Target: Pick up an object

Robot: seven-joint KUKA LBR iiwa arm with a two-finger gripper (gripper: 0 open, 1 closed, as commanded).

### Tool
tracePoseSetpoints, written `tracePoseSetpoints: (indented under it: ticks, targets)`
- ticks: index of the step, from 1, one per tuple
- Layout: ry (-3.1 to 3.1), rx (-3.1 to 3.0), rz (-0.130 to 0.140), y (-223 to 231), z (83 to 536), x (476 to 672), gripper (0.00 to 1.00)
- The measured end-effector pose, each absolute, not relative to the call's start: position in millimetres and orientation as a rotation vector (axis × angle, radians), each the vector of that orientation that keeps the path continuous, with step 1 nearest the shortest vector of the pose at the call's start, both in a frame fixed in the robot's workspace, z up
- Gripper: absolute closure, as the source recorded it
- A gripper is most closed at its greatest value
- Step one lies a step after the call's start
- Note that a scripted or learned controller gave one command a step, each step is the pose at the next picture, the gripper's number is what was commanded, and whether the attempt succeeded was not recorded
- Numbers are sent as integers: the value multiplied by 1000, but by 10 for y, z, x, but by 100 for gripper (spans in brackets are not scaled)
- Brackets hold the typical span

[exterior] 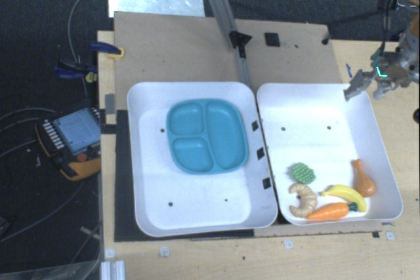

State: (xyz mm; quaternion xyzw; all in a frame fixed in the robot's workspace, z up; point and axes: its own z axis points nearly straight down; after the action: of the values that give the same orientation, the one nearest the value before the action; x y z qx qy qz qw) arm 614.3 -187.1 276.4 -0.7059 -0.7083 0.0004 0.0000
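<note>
One grey two-finger gripper (369, 86) hangs spread over the right bin's (328, 108) far corner — small yellow plastic banana (344, 194) lies untouched.

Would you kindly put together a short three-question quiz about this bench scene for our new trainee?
1. True or false: the blue divided plate lies in the left bin.
2. Which item lies nearest the right bin's front edge? A) green broccoli B) orange carrot C) chicken drumstick
3. Fill in: the gripper hangs over the right bin's back ____ corner.

Key
1. True.
2. B. The carrot lies below the banana and beside the croissant, closest to the front rim.
3. Right. It is apart from all the food, with nothing seen between its fingers.
</note>
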Motion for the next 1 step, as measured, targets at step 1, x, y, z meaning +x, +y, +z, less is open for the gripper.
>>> tracePoseSetpoints:
  ticks: [1]
  targets:
    - [-2228, -2219, -1, -1870, 2778, 6150, 0]
